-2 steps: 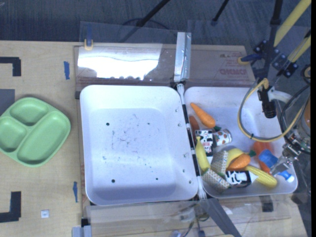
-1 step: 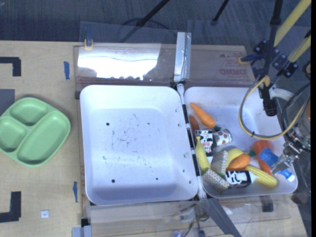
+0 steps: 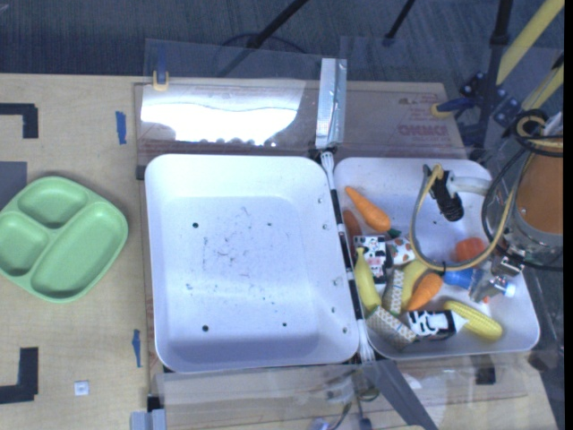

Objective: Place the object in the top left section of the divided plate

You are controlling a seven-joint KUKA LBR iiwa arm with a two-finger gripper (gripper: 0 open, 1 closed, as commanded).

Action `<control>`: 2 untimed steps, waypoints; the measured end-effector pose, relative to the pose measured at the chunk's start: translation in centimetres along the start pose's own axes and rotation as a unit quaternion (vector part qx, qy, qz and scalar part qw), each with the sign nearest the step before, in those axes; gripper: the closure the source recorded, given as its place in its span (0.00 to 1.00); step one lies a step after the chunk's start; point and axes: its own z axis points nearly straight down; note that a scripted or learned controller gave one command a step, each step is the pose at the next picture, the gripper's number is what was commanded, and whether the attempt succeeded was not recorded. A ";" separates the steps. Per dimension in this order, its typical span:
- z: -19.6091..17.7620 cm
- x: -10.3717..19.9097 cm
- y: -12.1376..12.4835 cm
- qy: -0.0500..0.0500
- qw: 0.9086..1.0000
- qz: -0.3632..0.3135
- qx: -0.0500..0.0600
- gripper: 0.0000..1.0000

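Note:
The green divided plate (image 3: 115, 225) lies on the bench left of both bins, with nothing in its three sections; its top left section (image 3: 54, 201) is a small rounded well. The right bin (image 3: 524, 330) holds a pile of toy food: an orange carrot (image 3: 367, 209), a yellow banana (image 3: 365, 280), a second carrot (image 3: 424, 289), another banana (image 3: 475, 321), a cow-patterned piece (image 3: 377, 258) and a round orange piece (image 3: 467, 249). My gripper (image 3: 494, 285) hangs low over the right side of that bin, beside a small blue piece (image 3: 457, 278).
The large left bin (image 3: 170, 186) stands between the plate and the toy pile. A yellow hose and black cable (image 3: 443, 195) loop over the right bin. Clear plastic panels (image 3: 329, 106) stand behind the bins. Black tape marks (image 3: 20, 119) lie on the bench.

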 end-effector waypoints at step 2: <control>-17.3 -0.9 2.4 -0.003 0.988 -0.155 0.000 1.00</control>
